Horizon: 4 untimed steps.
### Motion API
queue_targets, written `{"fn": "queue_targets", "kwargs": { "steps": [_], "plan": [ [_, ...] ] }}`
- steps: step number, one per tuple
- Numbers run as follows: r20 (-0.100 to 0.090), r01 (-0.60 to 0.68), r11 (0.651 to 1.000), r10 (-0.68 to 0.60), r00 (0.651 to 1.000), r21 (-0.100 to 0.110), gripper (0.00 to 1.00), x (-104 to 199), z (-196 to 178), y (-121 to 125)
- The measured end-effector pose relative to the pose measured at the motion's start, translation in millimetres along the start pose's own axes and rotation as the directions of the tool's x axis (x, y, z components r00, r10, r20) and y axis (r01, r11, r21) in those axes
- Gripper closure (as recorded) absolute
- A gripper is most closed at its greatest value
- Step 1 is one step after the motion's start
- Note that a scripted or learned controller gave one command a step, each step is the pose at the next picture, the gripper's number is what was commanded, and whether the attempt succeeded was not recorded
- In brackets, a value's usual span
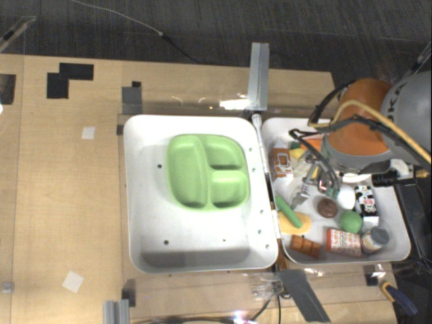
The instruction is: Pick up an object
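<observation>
Here the tool (312, 181) hangs low in the right bin (405, 245), among small clutter; its grip state cannot be told. The green ball (350, 221) lies just beside it: judged light, smooth, liable to roll. Take it across its middle.

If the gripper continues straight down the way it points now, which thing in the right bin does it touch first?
Probably the green stick-shaped item, or the yellow piece beside it. The gripper points down and left over that part of the right bin. Its height above them is unclear from this slanted view.
</observation>
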<state>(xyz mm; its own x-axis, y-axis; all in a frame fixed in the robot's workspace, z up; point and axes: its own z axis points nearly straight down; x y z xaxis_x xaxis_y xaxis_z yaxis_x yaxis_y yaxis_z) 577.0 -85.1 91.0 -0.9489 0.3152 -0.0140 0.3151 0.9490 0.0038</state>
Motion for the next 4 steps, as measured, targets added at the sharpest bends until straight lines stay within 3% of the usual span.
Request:
{"fn": "queue_targets", "kwargs": {
  "steps": [1,2,3,4],
  "plan": [
    [-0.033,-0.256,0.966,0.257,0.966,0.013,0.0,-49.2,1.3,15.7],
    [0.002,-0.312,0.95,0.312,0.95,0.0,0.0,19.2,-0.6,-19.6],
    [-0.014,-0.361,0.933,0.361,0.932,0.009,0.0,-75.2,3.6,-8.0],
    [0.0,-0.465,0.885,0.465,0.885,0.001,0.0,-18.1,1.0,-15.0]
  ]
}}
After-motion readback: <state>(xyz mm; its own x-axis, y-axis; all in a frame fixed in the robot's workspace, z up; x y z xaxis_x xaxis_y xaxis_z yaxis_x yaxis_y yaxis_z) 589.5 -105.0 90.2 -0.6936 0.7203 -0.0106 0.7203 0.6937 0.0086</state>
